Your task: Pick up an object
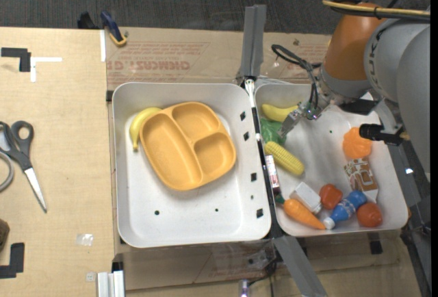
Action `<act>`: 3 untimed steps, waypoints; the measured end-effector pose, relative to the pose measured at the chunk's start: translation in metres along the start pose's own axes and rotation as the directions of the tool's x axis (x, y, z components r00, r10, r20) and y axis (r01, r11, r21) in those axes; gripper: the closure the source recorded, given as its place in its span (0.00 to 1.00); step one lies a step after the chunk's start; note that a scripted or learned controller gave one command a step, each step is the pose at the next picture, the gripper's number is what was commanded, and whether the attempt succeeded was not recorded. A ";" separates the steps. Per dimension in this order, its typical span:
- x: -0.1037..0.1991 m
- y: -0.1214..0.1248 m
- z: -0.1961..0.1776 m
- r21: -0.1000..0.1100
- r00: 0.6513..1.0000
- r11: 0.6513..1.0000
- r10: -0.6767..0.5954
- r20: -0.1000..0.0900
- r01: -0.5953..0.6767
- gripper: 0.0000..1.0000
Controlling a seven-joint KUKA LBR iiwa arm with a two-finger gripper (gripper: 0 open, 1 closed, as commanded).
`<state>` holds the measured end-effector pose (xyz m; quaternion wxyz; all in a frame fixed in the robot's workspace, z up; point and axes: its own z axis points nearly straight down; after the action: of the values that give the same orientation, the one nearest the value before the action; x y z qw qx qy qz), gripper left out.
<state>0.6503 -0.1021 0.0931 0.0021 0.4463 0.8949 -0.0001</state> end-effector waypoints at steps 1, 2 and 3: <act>0.012 -0.014 0.001 0.003 0.999 0.999 0.047 -0.002 -0.046 0.00; 0.006 -0.008 0.000 0.000 0.995 0.995 0.103 -0.001 -0.103 0.00; 0.005 -0.007 -0.010 -0.001 0.995 0.995 0.101 0.003 -0.101 1.00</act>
<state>0.6417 -0.1024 0.1035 0.0038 0.4908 0.8712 -0.0004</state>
